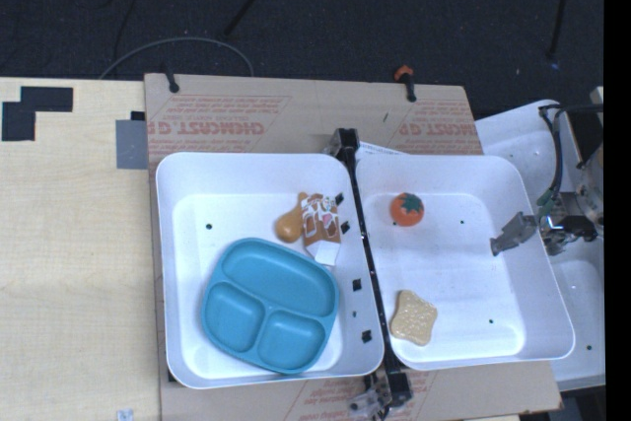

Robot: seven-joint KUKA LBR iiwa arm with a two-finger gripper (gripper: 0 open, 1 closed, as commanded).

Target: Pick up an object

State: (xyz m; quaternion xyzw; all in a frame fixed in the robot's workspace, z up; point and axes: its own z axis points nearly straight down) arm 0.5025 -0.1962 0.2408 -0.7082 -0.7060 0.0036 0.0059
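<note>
the gripper hangs at the right rim of the right bin, low over the white floor, with nothing under it. from here it's a small grey wedge at the edge of things, and i can't tell how it stands, wide or narrow, and nothing shows in it.

taking the right bin as the mark: the tomato sits in its upper left part, near the divider, well apart from the gripper. the cracker lies flat in its lower left part, close to the near wall. across the divider, in the left bin, there's a blue plate with a gingerbread man and an orange lump just above it.

no pick looks begun yet. i'd go for the tomato: it's round, stands proud of the floor, and has bare space all round it. the arm should travel left across the right bin, centre over the tomato, come straight down and close across its middle. the cracker looks harder, being thin, flat and near the wall, so the arm could skid over it.
</note>
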